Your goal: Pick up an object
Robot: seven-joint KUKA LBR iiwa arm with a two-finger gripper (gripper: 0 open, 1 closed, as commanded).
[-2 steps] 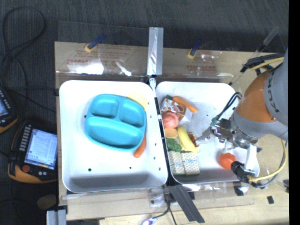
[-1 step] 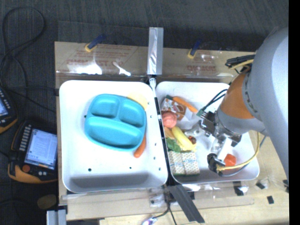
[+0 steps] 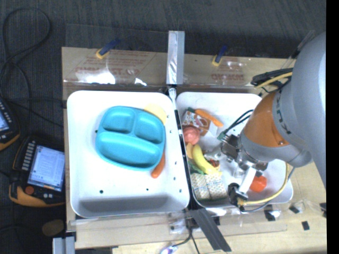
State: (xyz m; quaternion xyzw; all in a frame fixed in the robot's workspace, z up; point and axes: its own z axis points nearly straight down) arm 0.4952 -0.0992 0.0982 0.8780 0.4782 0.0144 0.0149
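Bench surface: two shallow white bins are set side by side, with dark carpet around. In the left white bin (image 3: 74, 142) a blue divided plastic plate (image 3: 132, 136) is recorded, with an orange carrot-shaped toy (image 3: 158, 168) at its near-right edge. In the right white bin (image 3: 233, 97) a yellow toy banana (image 3: 200, 160), a pink round toy (image 3: 192, 135) and a small orange round object (image 3: 258, 183) are noted. The gripper (image 3: 229, 144) is seen low in the right bin, just beside the banana. Whether it is open or closed cannot be told.

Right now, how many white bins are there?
2. The left bin holds a blue tray; the right bin holds a banana among other things. None seems hidden.
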